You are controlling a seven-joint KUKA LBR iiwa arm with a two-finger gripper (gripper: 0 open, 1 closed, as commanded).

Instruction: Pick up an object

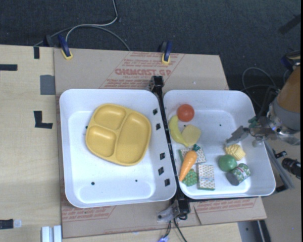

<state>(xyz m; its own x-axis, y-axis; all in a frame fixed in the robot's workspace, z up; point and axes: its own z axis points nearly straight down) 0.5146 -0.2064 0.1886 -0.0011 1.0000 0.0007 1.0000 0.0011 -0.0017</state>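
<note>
The yellow corn toy [235, 150] lies in the right bin [212, 97] — the pincer [244, 134] hangs just above it, fingers spread wide, holding nothing.

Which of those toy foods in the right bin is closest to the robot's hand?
The small yellow corn piece, lying just below the end effector near the bin's right side. The green ball and can sit farther down; the tomato and carrot lie well left.
</note>
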